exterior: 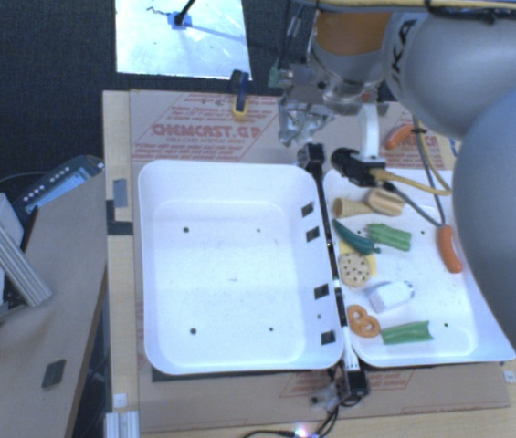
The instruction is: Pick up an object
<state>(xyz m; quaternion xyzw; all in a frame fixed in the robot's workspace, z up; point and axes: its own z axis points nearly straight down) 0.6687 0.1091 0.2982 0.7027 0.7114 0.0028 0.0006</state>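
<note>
My gripper [300, 133] hangs over the back edge of the bench, just behind where the two white bins meet, with nothing seen in it. The right bin [463, 322] holds several small things: a tan cone-shaped roll [368, 204], a dark green pepper [358, 240], a light green pod [392, 236], a spotted cookie [355, 268], a white block [390, 293], a pretzel [363, 320], a green piece [406, 332] and an orange sausage [449, 249]. The arm hides the bin's far right part.
The left bin [230, 263] lies beside the right one, with black clips [316, 235] along their shared rim. A yellow and blue clamp [239, 96] stands on the cardboard behind. An orange piece [398, 138] lies behind the right bin.
</note>
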